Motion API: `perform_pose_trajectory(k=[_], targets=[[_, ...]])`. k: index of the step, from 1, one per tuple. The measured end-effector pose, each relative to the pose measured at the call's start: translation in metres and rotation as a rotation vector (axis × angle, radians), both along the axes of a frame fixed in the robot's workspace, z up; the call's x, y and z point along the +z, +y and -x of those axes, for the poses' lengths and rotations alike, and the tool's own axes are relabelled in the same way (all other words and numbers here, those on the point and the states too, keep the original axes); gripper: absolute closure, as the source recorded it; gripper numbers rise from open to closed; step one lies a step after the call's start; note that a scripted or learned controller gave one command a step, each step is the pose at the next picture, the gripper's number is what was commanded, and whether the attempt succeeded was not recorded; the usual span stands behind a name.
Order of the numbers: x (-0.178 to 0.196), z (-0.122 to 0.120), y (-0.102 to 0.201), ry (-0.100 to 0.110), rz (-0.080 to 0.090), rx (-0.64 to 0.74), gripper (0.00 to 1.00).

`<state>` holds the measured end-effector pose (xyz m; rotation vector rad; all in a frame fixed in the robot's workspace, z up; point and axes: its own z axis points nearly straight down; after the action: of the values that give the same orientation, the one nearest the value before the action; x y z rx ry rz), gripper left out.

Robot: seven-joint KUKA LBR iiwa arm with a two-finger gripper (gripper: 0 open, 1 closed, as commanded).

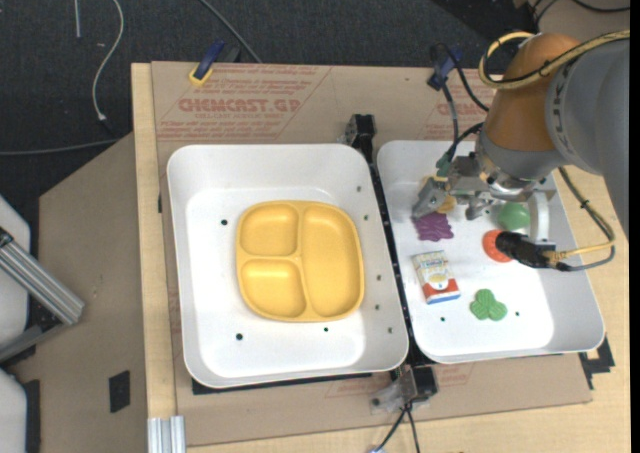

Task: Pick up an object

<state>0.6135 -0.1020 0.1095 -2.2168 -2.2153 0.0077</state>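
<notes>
Purple toy (434, 228) lies just below the end effector (452, 199) — right bin (570, 326).

Green object (514, 214) half under tool (452, 199)

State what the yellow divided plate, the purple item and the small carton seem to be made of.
Yellow divided plate: likely moulded plastic, smooth with a soft sheen and rounded compartment ridges. Purple item: probably plastic or rubber, matte and lumpy, like toy grapes; too small to be sure. Small carton: looks like printed card or plastic, flat faces with red and white print.
</notes>
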Motion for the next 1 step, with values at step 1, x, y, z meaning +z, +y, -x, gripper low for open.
perform_pose_trajectory(k=[1], targets=[[0.0153,-0.0025,0.0004,-0.009,0.000,0.000,1.00]])
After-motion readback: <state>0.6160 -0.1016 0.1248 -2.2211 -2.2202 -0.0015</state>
